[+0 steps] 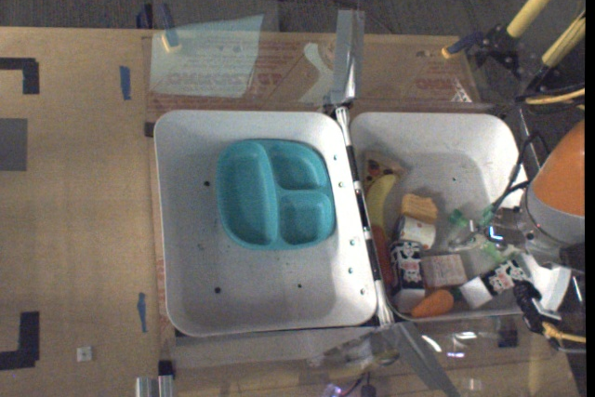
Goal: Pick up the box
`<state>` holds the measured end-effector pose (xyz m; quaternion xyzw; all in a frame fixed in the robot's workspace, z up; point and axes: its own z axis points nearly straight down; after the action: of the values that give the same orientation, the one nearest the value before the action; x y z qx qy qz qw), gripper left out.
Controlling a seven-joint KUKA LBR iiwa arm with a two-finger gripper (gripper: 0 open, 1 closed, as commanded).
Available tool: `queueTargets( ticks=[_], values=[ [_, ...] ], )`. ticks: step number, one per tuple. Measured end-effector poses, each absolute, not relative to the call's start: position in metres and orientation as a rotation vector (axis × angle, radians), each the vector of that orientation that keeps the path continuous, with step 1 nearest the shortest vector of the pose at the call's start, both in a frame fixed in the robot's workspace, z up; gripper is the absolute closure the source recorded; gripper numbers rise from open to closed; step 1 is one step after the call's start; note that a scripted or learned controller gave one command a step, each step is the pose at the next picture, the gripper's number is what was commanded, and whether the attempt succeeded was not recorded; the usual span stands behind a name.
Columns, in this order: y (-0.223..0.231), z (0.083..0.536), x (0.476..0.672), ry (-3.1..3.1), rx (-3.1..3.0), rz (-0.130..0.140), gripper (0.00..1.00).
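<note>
Jaws: cannot tell how they stand; the gripper point(490, 248) sits low at the right side of the right bin point(437, 135), its tip lost among clutter and cables. Arm point(562, 191) enters from the right, orange band showing above the grey wrist. The box point(443, 270) lies flat in the front part of the right bin, a small squarish carton with a dull brownish-grey top face, print too blurred to read. It touches or nearly touches a black-and-white patterned carton point(406, 260) on its left and sits just behind an orange carrot point(432, 303). A second black-and-white carton point(502, 276) lies to its right, close under the gripper. Further back: a yellow banana point(381, 200) along the left wall, and a tan sponge-like block point(419, 207) beside it. The box is hemmed on three sides; open floor in that bin lies only toward the back, where the white bottom is bare. The left bin point(186, 274) holds a teal divided plate point(276, 192) set toward its back, with wide bare floor at the front and left. The two bins meet at a shared rim point(358, 228) running front to back, and the box is well apart from it.
</note>
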<state>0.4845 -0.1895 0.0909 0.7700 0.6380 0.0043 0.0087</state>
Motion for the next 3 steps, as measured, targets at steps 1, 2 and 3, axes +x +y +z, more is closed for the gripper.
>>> queueTargets(
  ticks=[1,2,3],
  values=[
    [-0.119,0.091,0.484,1.633,2.667,0.017,0.00],
    [-0.146,0.090,0.562,1.386,2.809,0.012,0.00],
    [-0.183,0.158,0.652,1.534,2.741,-0.001,0.00]
  ],
)
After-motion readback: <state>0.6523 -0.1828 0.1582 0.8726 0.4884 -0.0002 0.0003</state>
